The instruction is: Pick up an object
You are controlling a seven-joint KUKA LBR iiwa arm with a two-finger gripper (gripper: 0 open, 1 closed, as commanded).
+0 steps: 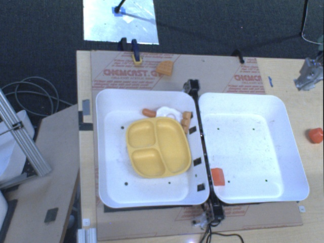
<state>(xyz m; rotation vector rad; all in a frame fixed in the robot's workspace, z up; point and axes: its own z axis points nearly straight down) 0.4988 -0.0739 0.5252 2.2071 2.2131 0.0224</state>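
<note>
My gripper (310, 74) sits at the far right edge, outside the bins; whether it is spread or pressed together I cannot tell. The left bin (109, 151) holds a yellow divided tray (157, 147), with an orange sausage (149, 113) just beyond its far rim; an orange block (217, 176) lies in the right bin's (283, 151) near left corner.

Item observed: gripper (310, 74), at the right edge of the camera view, over the bench surface beyond the bins.

Finish: pale grey to silver, metallic in appearance, with lighter highlights on its upper faces.

Form: angular and blocky, built of several short flat-sided sections with darker recesses between them (detail is blurred; no screws or markings can be made out).

Cabling: a thin dark cable (304, 19) curves above it; whether it joins the gripper cannot be determined.
</note>
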